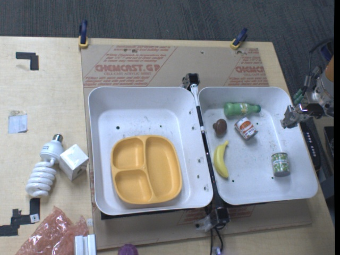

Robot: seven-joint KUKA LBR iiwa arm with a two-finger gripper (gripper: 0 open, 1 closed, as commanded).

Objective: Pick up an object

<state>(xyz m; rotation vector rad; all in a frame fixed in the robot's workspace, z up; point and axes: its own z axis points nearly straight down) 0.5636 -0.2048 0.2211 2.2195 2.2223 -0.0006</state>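
Nothing is picked up yet: the gripper [295,116] hovers at the right bin's [265,191] far edge (whether its grip is open or closed, I cannot tell). Nearest lies the green can [280,164], untouched.

White bins [101,108] both. A mustard-yellow divided plate [146,169] sits in one; the other shows a yellow banana [221,161], a green bottle [241,109], a dark brown lump [219,126], a red-and-white can [246,128] and a green-labelled can [280,164]. White spiral bulb [43,169] at lower left, blue clamps [83,33] on the red-lettered brown board [127,65].
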